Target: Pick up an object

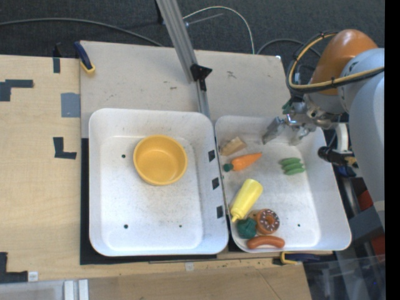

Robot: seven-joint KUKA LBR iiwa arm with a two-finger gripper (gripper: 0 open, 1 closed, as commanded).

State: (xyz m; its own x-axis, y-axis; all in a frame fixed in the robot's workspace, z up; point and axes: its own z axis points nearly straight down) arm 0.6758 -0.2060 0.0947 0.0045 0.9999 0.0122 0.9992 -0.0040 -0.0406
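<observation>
- While the grey arm is reaching in from the right, its gripper [279, 128] is hovering over the upper part of the right bin [325, 227], its two fingers pointing down and toward the left; they are standing slightly parted with nothing between them.
- Lying nearest is the green bean-like piece [291, 165], just below the gripper and a touch to its right, with its long axis running left to right.
- Sitting to the lower left of the gripper is the orange carrot [244, 161], its long axis also running roughly left to right, the thin end tilting up to the right.
- Resting beside the carrot's upper left is a tan wedge [233, 145], near the bin's left wall.
- Crowding the lower half of the same bin are a yellow bottle [245, 198] lying at a slant, a doughnut [267, 220], a dark green piece [246, 228] and a red sausage [265, 242], all well apart from the gripper.
- Standing alone in the left bin [106, 230] is a yellow bowl [160, 159].
- Judging by position, the green piece is looking the likeliest target, calling for a short descent.
</observation>
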